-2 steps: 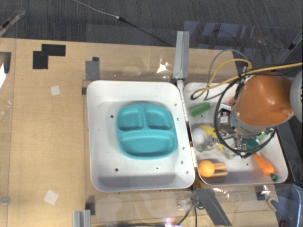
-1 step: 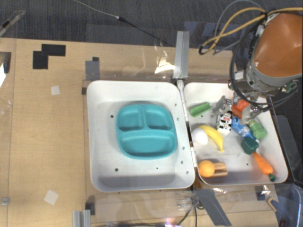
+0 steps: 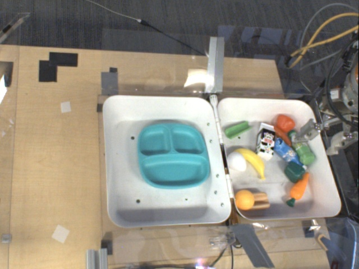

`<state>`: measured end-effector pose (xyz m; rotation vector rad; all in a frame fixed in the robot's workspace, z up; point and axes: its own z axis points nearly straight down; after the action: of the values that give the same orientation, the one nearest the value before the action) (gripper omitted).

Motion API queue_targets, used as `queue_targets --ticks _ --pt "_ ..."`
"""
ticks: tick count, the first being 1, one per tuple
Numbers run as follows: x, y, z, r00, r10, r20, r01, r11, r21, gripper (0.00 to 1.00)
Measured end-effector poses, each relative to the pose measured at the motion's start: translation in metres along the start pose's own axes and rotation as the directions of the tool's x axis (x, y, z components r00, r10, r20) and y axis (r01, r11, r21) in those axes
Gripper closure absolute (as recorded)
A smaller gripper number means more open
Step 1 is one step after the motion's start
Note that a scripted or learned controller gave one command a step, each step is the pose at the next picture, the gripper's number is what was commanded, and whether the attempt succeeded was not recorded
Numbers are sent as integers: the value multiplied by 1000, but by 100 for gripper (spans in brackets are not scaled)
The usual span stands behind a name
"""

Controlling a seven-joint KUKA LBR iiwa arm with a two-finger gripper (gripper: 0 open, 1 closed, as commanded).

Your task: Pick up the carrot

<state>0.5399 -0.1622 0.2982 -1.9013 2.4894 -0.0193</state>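
Gripper [image 3: 309, 129] over right bin [image 3: 331, 206], above wooden bench [image 3: 50, 167].

Two white bins [image 3: 112, 167]. One teal divided tray [image 3: 173, 153]. One carrot [image 3: 298, 188], one banana [image 3: 253, 161], one orange [image 3: 244, 199], one egg [image 3: 236, 162], one green pepper [image 3: 236, 129], one milk carton [image 3: 266, 141].

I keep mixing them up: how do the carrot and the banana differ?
The carrot is orange with a green end; the banana is all yellow. The carrot is straight and tapered, the banana curved. The carrot lies near the bin's right wall, the banana nearer its left side by the white egg. Both lie in the right bin.
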Motion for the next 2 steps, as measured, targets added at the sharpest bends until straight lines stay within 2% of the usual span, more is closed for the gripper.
queue_targets --ticks 1,2 --pt "41 -16 58 1000 13 2 -13 1000 -14 0" --pt "51 34 192 966 -258 9 259 966 -18 0"
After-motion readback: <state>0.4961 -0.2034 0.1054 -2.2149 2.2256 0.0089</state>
